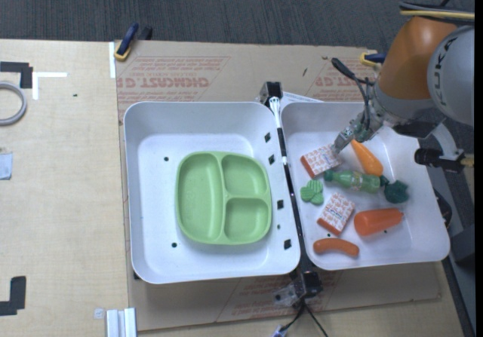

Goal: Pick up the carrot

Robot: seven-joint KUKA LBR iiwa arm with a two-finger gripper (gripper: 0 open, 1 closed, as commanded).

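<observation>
The arm [430, 64] enters from the right and is cut off by the frame edge, its orange band bulking over the upper corner of the right bin [423, 249]. The left bin [143, 200] holds a green divided tray [224, 197] with three compartments. The right bin holds the small items: a red-orange pepper-like piece [378, 221] toward the lower right, a sausage [336, 247] near the front wall, two red-and-white packets [320, 160] [336, 212], a green bottle [355, 180] lying on its side between them, a small green leafy piece [312, 192] and a dark green piece [396, 191] whose shape is hard to make out. The carrot [366, 157] lies tilted in the upper part of the right bin, just above the bottle. The gripper [353, 134] hangs just beside the carrot's upper end; its tips are small and blurred, so whether they are spread or pressed together cannot be told, and nothing shows plainly between them.
</observation>
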